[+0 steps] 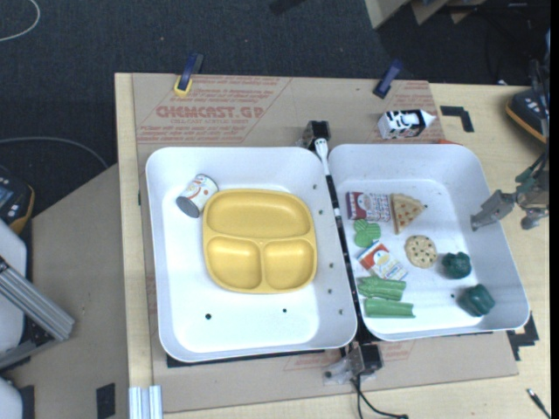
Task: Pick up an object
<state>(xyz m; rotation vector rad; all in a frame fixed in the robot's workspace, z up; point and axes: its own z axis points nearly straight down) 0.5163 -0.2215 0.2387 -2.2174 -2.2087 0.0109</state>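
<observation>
Task not yet accomplished: nothing is lifted. The gripper [508,209] hangs over the right bin's [437,159] right rim, fingers spread with nothing between them. The toy food lies on that bin's floor; the closest piece, a dark green pepper [455,264], sits nearer and left, apart from the fingers.

You had the yellow three-compartment plastic tray [259,238] in the left white bin [175,321], a small tipped can [196,195] touching its far-left corner. In the right white bin [498,243], the round cookie [421,251] lay between the red-and-white packet [382,260] and two dark green toy vegetables [465,282].
</observation>
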